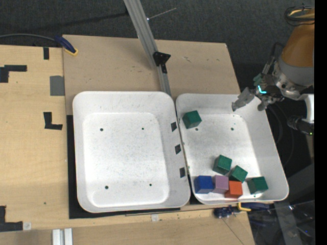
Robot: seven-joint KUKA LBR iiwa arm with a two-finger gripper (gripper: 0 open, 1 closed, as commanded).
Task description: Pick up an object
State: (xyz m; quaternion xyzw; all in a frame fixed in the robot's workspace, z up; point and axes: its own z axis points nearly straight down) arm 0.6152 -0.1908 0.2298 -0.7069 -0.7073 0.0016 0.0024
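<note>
Six small blocks lie in the right bin (265, 152). A green block (192, 119) sits alone toward its far left corner. The others cluster at the near edge: a blue block (204, 184), a purple block (221, 183) touching an orange block (235, 189), and three more green blocks (223, 164) around them. The left bin (122, 103) sits just beside it on a tan wooden bench (30, 137), with dark carpet beyond. The gripper (251, 97) hangs over the right bin's far right corner, well apart from every block; whether it is spread or closed I cannot tell.
</note>
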